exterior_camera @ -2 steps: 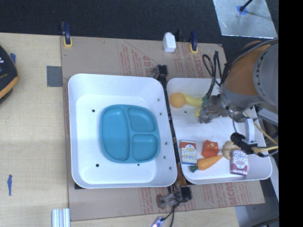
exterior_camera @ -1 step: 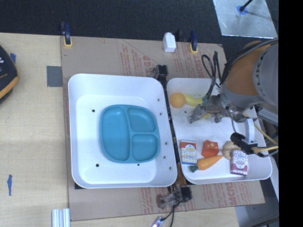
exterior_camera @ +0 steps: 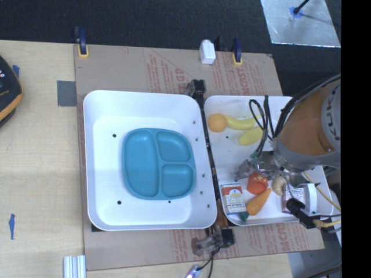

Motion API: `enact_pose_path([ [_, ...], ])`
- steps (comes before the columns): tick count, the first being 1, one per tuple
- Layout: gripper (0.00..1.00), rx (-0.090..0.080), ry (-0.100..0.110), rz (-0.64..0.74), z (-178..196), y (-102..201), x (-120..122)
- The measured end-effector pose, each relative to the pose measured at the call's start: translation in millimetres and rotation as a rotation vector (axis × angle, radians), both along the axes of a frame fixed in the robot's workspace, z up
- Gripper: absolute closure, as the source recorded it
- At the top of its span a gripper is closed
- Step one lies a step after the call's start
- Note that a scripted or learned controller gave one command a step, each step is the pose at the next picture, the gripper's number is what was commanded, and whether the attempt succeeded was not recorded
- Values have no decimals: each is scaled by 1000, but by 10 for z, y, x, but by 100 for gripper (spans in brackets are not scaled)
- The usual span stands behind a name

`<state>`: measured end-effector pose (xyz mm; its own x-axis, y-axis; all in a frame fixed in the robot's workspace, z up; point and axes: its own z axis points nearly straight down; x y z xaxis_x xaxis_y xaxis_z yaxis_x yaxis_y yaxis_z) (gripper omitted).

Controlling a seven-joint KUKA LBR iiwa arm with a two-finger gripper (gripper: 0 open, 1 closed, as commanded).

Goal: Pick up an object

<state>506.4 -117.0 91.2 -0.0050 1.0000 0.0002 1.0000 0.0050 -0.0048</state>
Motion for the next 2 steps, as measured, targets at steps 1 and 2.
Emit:
enact_pose_path([
  [1, 100, -1, 1, 4, 102, -8, 1],
  [2, 100, 1, -3, 0, 1008, 822, 549],
])
